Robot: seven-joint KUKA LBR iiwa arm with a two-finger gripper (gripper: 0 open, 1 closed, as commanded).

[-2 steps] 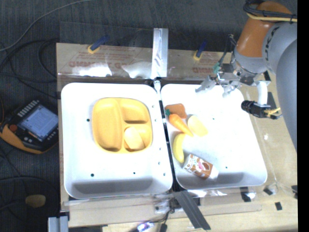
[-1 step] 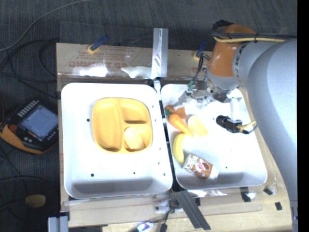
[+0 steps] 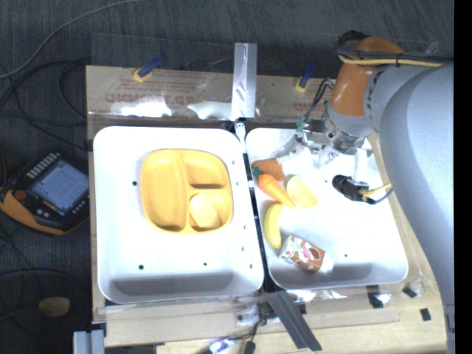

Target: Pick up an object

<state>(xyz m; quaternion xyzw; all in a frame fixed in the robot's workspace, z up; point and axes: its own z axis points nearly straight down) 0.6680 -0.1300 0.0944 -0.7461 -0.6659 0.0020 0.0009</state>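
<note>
Gripper (image 3: 324,140) over right bin (image 3: 369,260), carrot (image 3: 271,185) just beside it

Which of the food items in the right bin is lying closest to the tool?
The orange carrot, up by the bin's top left; the tool hovers just right of it. The banana and carton lie lower down.
</note>
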